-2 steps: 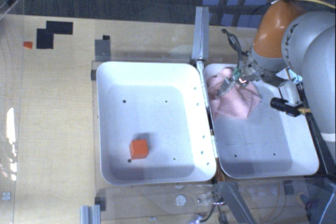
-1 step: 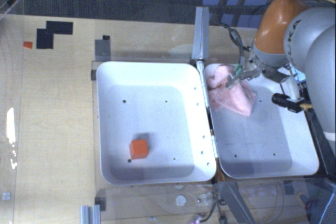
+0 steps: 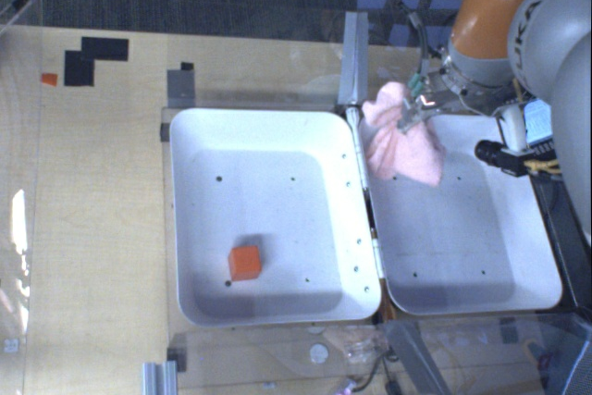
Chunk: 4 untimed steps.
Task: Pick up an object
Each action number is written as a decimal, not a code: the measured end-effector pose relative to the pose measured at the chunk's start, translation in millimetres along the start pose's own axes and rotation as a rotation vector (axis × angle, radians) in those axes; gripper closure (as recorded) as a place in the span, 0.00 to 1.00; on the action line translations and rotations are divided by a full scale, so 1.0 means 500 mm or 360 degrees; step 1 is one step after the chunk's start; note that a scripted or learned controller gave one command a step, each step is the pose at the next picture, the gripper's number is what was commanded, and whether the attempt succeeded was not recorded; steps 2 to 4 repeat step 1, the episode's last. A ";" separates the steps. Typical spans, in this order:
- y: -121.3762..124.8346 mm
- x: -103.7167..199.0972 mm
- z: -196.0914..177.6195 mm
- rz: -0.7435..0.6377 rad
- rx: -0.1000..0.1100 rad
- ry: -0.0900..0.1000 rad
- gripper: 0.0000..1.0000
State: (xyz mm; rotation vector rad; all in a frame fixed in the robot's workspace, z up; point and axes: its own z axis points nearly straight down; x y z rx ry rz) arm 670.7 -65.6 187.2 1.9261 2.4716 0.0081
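The grey arm reaches in from the right, orange band above the wrist, its gripper angled down-left with fingers pinched on a pink cloth.

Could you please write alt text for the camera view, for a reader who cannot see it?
A grey and orange robot arm's tool grips a bunched pink cloth at the upper left of the right white bin. An orange block lies in the left white bin.
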 end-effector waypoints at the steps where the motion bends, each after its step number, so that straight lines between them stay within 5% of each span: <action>1: -0.056 0.091 0.003 0.0203 0.0006 0.0003 1.00; 4: -0.056 0.091 0.003 0.0203 0.0006 0.0003 1.00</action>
